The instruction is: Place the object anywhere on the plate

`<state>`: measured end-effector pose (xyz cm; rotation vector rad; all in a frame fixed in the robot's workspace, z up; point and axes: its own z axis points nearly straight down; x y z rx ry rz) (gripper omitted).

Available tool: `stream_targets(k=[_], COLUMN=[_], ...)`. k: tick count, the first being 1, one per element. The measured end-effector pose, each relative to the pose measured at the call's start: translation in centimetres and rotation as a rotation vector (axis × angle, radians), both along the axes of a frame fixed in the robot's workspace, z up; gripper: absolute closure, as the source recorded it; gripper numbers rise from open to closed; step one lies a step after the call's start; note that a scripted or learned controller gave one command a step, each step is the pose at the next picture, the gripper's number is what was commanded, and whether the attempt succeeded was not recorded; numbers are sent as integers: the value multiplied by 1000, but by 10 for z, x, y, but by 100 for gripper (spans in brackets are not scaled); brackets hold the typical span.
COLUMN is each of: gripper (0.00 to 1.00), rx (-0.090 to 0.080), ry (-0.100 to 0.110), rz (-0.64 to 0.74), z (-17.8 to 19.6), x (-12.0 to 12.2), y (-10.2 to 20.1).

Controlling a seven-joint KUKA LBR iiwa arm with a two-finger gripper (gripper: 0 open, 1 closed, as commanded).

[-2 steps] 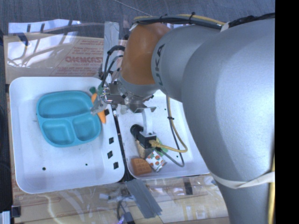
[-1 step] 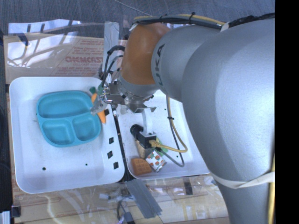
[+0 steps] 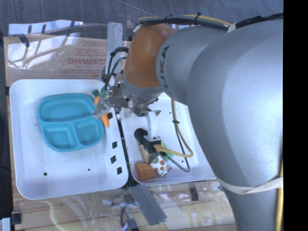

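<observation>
My grey arm (image 3: 231,105) is reaching in from the right and covering much of the scene, with its orange band (image 3: 144,57) sitting above the wrist. My tool (image 3: 102,109) is hanging at the right rim of a blue plate (image 3: 57,110) that has three compartments. The tool's fingers are closing on a carrot toy (image 3: 106,121): its orange body is showing below them, and its green top is poking out above. The toy is sitting right over the plate's right edge. I cannot tell whether it is touching the plate.

The plate is lying in the left bin (image 3: 29,177), towards its far end. Small black squares are dotting that bin's right wall. In the right bin (image 3: 185,176), at the near end, a tan block (image 3: 144,171) and a small spotted box (image 3: 161,166) are lying side by side, touching.

The worktop (image 3: 72,206) is looking shiny, as if under clear film. Brown cardboard (image 3: 72,57) with red print is lying behind the bins. A strip of grey tape (image 3: 149,206) is running across the near edge. Dark carpeted floor (image 3: 57,4) is showing beyond the worktop.
</observation>
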<state>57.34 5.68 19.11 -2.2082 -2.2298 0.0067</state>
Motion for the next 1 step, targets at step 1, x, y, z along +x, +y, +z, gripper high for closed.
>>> stream_targets(k=[1], gripper=[0], rx=[0], ry=[0], rz=[0], z=[0], x=[0], y=[0])
